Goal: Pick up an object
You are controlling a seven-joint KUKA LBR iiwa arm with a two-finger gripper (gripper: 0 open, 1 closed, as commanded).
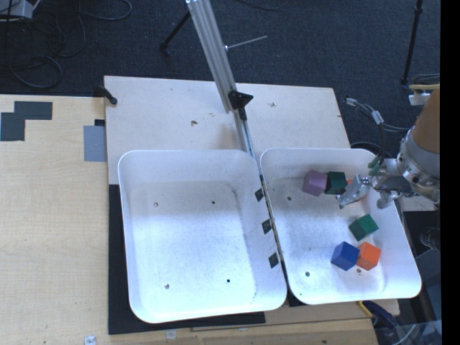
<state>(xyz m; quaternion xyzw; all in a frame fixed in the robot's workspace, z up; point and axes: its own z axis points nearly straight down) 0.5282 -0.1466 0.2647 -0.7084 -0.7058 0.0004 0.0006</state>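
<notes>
gripper (pixel 357 192) fingers spread, holding nothing | right bin (pixel 402 282) | beside dark green cube (pixel 336 182), purple cube (pixel 314 182)

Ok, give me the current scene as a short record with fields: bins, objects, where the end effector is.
left bin: white, shallow, no blocks in it
right bin: white, shallow, holds all five blocks
purple block: far side of the right bin, touching the dark green block
green block: right of centre, alone
blue block: near side, touching the orange block
end effector: over the right bin, just right of the dark green block
held: no block seen between the fingers
</notes>
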